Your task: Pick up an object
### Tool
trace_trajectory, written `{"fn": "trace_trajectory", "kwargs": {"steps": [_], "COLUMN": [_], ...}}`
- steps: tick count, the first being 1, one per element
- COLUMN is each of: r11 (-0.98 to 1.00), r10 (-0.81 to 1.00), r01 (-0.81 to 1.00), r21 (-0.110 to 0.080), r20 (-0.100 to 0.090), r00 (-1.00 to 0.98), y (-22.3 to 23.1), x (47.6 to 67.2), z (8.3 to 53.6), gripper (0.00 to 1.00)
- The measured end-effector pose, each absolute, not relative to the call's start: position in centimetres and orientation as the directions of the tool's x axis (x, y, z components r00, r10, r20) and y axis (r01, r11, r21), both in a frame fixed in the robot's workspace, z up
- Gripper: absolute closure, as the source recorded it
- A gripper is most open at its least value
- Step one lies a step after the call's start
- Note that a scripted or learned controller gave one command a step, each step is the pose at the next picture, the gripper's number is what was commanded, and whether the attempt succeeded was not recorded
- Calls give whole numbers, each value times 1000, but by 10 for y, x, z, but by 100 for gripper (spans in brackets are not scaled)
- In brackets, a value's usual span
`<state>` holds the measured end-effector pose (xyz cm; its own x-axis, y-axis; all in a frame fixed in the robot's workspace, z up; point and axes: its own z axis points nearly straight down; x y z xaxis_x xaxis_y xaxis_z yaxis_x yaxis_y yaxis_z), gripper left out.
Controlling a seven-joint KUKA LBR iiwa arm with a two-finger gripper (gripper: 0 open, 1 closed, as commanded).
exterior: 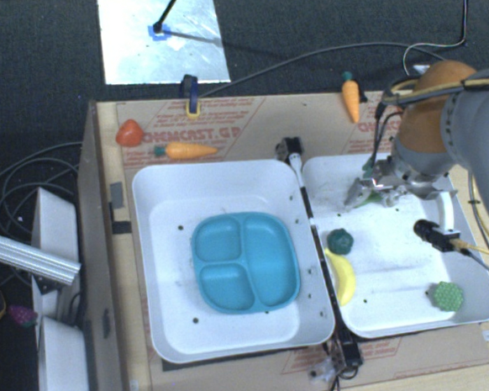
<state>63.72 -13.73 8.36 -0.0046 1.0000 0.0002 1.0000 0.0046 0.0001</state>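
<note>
In the right bin (480,298), a dark teal round object (341,241) lies near the left wall. A yellow banana (345,279) sits just in front of it. A green bumpy ball (445,296) rests in the front right corner. My gripper (371,198) hovers over the back part of this bin, behind and to the right of the teal object. Its fingers are spread open with nothing between them. A blue divided plate (243,262) lies in the left bin (159,239).
On the cardboard behind the bins lie an orange carrot (191,150), a second carrot (352,99) and a red-orange fruit (129,134). A clamp (190,94) grips the back edge. The wall between the bins (313,236) runs close to the teal object.
</note>
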Motion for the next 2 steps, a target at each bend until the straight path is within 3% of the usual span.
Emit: {"fn": "trace_trajectory", "kwargs": {"steps": [1, 2], "r11": [5, 8], "r10": [1000, 1000], "r01": [1000, 1000], "r21": [4, 7], "r20": [-1, -3], "r00": [-5, -8], "y": [-166, -165], "x": [669, 671], "z": [85, 97], "gripper": [0, 100]}}
